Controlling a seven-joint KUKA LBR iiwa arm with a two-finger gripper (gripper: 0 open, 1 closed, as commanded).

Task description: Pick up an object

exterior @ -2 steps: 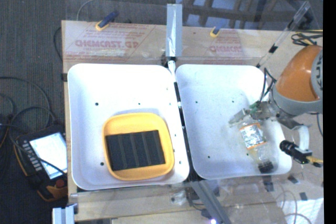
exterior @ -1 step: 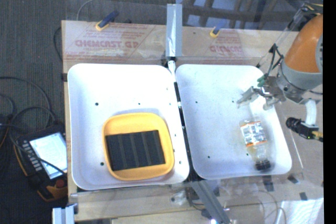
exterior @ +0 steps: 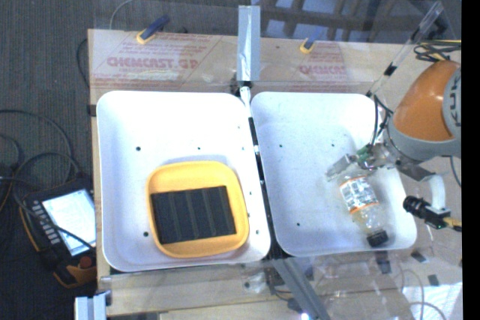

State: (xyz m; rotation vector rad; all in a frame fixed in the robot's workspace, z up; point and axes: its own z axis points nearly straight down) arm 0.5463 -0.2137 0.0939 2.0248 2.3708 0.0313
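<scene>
Item: clear plastic bottle (exterior: pixel 361 204), small, transparent, with a black cap at its lower end and a pale label band round its upper body; print on the label is too small to read. It lies on its side on the floor of the right bin (exterior: pixel 300 161), in that bin's lower right part, near the right wall. Long axis runs from upper left to lower right, cap end pointing toward the bin's near right corner.

Gripper (exterior: pixel 352 161): metallic fingers just above the bottle's upper end, reaching in over the right bin's right wall from the grey arm with its orange band (exterior: pixel 424 112). Whether the fingers are spread or closed cannot be told; the bottle does not sit between them.

Left bin (exterior: pixel 127 131): contains a yellow tray-like object (exterior: pixel 199 209) with a dark ribbed panel on top, lying flat in the lower middle, near the divider shared with the right bin.

Writing: red lettering "CHEMCAST" on the board (exterior: pixel 150 62) behind the left bin; similar red print behind the right bin, unreadable.
</scene>
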